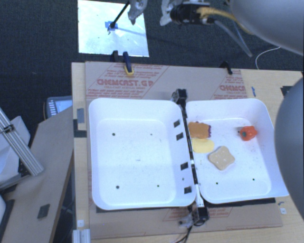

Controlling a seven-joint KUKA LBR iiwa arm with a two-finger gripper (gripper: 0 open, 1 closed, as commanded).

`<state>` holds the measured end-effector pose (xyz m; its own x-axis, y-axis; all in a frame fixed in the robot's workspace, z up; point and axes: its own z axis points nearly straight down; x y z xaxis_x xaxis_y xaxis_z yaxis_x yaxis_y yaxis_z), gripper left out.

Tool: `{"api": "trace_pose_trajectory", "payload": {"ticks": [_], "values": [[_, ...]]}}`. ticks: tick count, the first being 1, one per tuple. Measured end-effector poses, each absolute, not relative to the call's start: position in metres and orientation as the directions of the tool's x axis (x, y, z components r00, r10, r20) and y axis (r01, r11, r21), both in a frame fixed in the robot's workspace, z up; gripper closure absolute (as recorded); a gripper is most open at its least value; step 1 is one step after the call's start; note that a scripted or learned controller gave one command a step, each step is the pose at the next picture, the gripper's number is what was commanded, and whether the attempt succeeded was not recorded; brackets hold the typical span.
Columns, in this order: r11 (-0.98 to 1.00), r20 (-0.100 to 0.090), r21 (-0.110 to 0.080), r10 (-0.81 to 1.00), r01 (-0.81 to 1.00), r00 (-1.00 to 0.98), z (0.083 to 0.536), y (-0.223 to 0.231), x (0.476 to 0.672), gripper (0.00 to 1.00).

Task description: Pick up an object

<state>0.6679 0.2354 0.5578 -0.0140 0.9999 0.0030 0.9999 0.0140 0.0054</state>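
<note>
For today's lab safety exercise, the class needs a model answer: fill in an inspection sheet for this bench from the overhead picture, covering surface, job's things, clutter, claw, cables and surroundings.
Surface: left bin and right bin side by side on a cardboard sheet.
Job's things: in the right bin, an orange toy, a yellow flat piece, a tan bread-shaped piece and an orange-brown piece.
Clutter: nothing seen.
Claw: at the top edge, far from the bins; open or shut cannot be told.
Cables: yellow cable near the claw; white cord on the floor.
Surroundings: dark carpet, shiny plate.
</note>
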Motion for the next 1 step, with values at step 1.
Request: {"api": "trace_pose_trajectory", "payload": {"ticks": [1], "values": [[0.017, 0.004, 0.008, 1.000, 1.000, -0.017, 0.5693, 0.2360, 0.6677, 1.00]]}}
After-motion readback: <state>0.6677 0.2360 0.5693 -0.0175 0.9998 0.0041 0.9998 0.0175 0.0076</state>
